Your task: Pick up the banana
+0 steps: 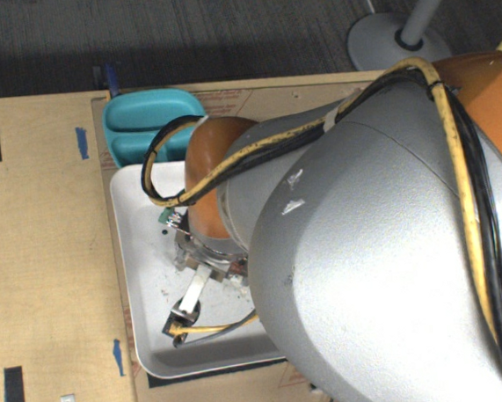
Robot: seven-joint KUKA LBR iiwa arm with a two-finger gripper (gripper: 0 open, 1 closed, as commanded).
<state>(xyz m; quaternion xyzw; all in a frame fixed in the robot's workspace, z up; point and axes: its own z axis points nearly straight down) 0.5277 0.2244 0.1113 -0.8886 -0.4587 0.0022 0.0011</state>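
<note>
The grey arm (371, 255) reaches in from the right, looming large under the camera (a yellow cable (255, 155) trails along it). Its wrist (235, 215), below the orange band (206, 169), points steeply down, with the claw (205, 260) tucked low beneath it.

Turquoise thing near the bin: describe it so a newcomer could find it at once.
Start at the white bin, half covered by the grey arm. Just beyond the bin's far rim, toward the top of the view, the turquoise plastic object lies on the brown bench. Rounded and glossy, it is far bigger than the small blue tape marks nearby.
</note>
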